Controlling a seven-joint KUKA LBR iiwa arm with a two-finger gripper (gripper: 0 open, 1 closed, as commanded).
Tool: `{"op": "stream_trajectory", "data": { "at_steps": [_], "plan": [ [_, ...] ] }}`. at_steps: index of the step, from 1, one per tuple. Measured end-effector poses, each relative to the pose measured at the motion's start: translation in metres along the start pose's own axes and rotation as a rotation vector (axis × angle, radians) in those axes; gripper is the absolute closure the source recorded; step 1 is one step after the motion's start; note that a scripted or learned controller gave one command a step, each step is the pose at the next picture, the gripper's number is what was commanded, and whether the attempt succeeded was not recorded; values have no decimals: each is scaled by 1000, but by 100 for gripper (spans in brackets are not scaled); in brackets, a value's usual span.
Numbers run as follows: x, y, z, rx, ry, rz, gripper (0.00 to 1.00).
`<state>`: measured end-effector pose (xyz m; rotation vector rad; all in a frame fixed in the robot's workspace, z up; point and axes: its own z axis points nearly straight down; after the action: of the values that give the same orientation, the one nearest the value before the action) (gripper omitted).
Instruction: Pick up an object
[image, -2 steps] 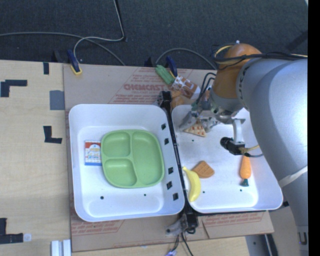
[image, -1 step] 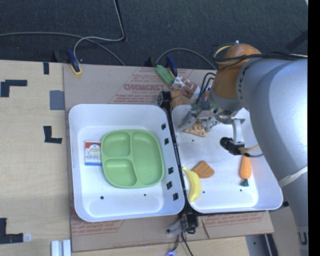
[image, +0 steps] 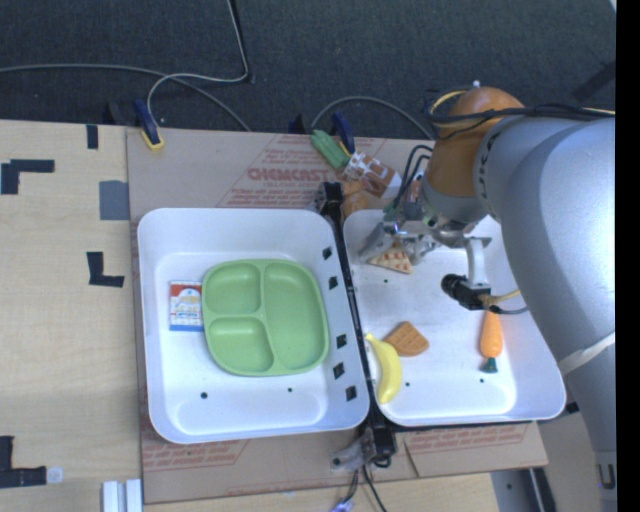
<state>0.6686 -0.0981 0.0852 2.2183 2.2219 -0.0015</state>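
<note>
My gripper (image: 400, 238) is down in the far left part of the right bin (image: 450, 395), just above a small tan waffle-like wedge (image: 392, 262). The wedge lies on the bin floor under the gripper's tip, partly covered by it. A yellow banana (image: 386, 368) rests along the bin's left wall near the front. An orange cracker-like piece (image: 407, 339) lies next to the banana. An orange carrot (image: 490, 337) lies towards the right side of the bin.
The left bin (image: 160, 300) holds a green divided plate (image: 266, 315) and a small printed card (image: 185, 305) beside it. A brown and white packet (image: 366, 178) sits at the right bin's far rim. The grey arm (image: 560, 230) covers the bin's right side.
</note>
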Motion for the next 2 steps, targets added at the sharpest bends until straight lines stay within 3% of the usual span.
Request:
{"op": "stream_trajectory", "data": {
  "at_steps": [2],
  "plan": [
    [-10, 0, 0, -1, 0, 1, 0]
  ]
}}
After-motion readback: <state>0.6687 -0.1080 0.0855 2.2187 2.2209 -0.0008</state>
